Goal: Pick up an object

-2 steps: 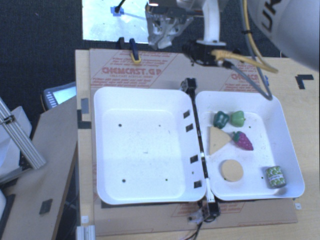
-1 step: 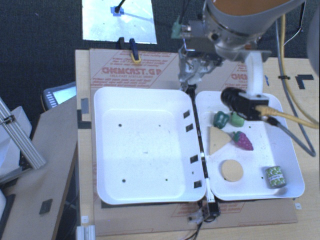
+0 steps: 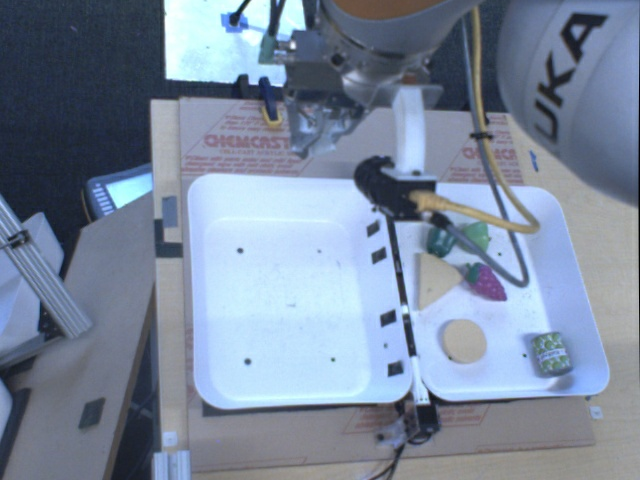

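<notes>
Two white bins are sitting side by side on the bench: the left bin (image 3: 280, 298) and the right bin (image 3: 565, 268). One arm (image 3: 400, 8) is reaching in from the right, and its gripper (image 3: 318, 133) is hanging above the far rim of the left bin, over the cardboard; whether its jaws are spread or pressed together I cannot tell. Five small objects are lying in the right bin: one tan wedge (image 3: 437, 279), one tan disc (image 3: 464, 341), one pink berry (image 3: 487, 282), one green can (image 3: 550, 353) near the front right corner, and one green piece (image 3: 476, 235) partly hidden by cables. The wedge and berry are lying just beside each other.
</notes>
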Controlling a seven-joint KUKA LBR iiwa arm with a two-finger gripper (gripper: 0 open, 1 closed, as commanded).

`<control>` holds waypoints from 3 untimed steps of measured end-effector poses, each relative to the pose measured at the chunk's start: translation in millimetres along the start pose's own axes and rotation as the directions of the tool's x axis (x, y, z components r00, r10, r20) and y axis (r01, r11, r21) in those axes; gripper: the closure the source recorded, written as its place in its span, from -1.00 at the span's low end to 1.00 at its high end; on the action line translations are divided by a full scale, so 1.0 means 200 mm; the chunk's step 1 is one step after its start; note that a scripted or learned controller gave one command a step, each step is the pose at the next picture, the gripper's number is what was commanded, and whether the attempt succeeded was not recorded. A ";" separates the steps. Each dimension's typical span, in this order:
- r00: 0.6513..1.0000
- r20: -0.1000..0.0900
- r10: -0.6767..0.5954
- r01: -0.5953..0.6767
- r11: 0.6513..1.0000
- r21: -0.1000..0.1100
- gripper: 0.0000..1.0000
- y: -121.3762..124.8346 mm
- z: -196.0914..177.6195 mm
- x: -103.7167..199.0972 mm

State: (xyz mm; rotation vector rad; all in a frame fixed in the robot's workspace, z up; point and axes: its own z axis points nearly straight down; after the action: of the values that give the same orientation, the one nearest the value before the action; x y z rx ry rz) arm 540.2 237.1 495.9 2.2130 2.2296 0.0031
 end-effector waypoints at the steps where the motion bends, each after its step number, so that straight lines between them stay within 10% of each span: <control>1: 1.000 -0.001 0.007 -0.007 1.000 -0.006 1.00 0.26 -0.21 -0.02; 2: 1.000 0.000 0.004 -0.004 1.000 0.002 1.00 -0.23 -0.20 -0.20; 3: 1.000 0.001 0.001 -0.001 1.000 -0.001 1.00 -0.05 -0.19 -0.05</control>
State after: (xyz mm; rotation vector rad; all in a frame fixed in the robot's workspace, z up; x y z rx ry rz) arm 530.5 226.1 534.6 2.2135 2.2275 0.0036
